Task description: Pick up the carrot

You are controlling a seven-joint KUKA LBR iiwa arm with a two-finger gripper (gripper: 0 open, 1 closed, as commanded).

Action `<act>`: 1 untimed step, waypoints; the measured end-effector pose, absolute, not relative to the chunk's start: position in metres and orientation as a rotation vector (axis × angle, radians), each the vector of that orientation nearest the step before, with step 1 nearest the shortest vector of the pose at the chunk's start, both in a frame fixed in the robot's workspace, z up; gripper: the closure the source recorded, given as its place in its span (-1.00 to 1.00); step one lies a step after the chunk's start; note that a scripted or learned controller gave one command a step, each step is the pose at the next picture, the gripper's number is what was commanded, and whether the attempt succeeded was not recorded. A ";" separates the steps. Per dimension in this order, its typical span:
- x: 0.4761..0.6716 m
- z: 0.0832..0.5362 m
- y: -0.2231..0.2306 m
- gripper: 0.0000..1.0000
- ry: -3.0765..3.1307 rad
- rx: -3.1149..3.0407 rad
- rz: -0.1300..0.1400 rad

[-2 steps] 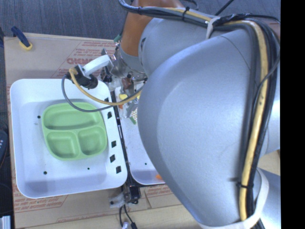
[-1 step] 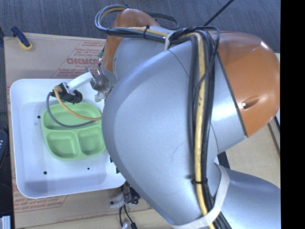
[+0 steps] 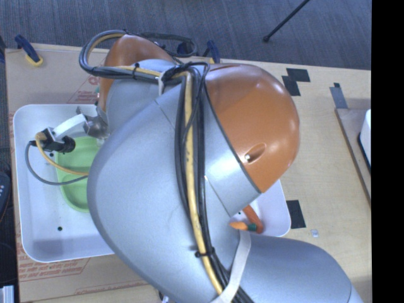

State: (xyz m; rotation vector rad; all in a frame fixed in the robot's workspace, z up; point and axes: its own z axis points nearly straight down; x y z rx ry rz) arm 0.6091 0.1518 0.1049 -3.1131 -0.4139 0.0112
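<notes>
The arm fills the middle of the camera view, its grey body and orange band covering most of both bins. An orange carrot [image 3: 246, 223] with a green end peeks out from under the arm in the right bin [image 3: 282, 214], near that bin's front right corner. The wrist end reaches over the left bin [image 3: 25, 188], where the gripper [image 3: 85, 126] sits above a light green object [image 3: 79, 169]. The gripper's tips are hidden by the arm and cabling.
A yellow and black cable [image 3: 44, 150] loops over the left bin beside the wrist. Blue clamps [image 3: 28, 49] hold the cardboard-covered bench at its back edge. Black tape marks [image 3: 295, 81] lie on the bench to the right of the bins.
</notes>
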 end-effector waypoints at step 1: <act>0.576 0.185 0.100 -1.00 -0.453 -3.105 0.007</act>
